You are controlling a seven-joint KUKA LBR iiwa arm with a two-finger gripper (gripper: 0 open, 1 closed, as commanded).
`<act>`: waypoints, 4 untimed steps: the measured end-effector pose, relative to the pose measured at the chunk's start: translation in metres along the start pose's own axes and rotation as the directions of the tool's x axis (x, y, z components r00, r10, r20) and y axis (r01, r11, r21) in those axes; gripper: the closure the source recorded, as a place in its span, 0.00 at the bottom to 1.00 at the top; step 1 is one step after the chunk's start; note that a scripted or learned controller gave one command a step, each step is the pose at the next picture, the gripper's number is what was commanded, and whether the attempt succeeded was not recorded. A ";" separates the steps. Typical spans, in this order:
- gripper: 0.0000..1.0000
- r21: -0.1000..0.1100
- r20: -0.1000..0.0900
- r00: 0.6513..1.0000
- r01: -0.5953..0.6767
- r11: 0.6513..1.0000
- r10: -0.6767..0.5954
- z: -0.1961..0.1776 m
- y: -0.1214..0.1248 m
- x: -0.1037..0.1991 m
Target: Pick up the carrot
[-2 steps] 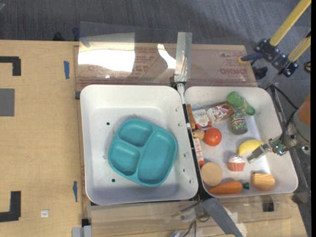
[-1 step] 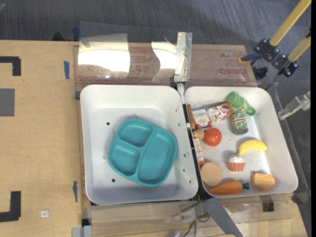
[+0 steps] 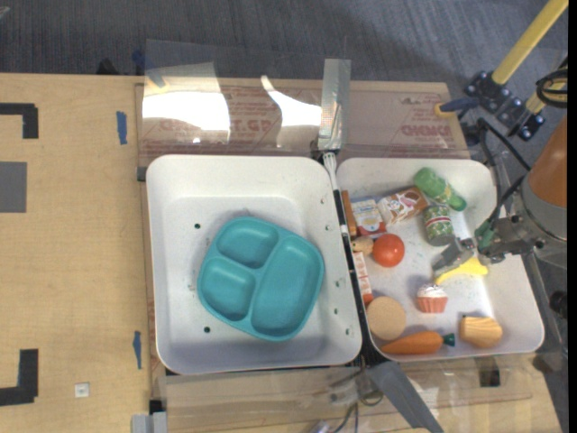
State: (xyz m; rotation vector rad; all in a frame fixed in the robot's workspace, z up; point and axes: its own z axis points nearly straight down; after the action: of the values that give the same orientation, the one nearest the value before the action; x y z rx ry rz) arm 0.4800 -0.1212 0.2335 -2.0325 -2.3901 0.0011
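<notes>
The carrot (image 3: 413,343), orange with a small green tip on its right end, lies flat along the front wall of the right bin (image 3: 518,300). My gripper (image 3: 453,258) hangs over the right middle of that bin, above and to the right of the carrot and well apart from it. A yellow item (image 3: 470,270) lies right under or against the gripper. The arm (image 3: 546,183) reaches in from the right edge.
Around the carrot sit a tan round piece (image 3: 387,317), a cupcake (image 3: 432,298) and a yellow-orange piece (image 3: 480,331). Farther back are a tomato (image 3: 389,250), a can (image 3: 439,225), a green item (image 3: 438,188) and packets (image 3: 401,207). A teal divided plate (image 3: 261,278) lies in the left bin (image 3: 171,242).
</notes>
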 end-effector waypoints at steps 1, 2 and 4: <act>0.00 0.000 0.000 0.847 -0.532 0.847 0.532 0.050 0.011 0.070; 0.00 -0.002 0.001 0.623 -0.782 0.623 0.782 0.050 0.060 0.094; 0.00 0.002 0.004 0.040 -0.999 0.040 0.999 0.096 0.000 0.011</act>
State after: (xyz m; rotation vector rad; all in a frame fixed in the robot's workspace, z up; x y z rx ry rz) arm 0.4777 -0.1098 0.1380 -3.1211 -0.3157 0.0120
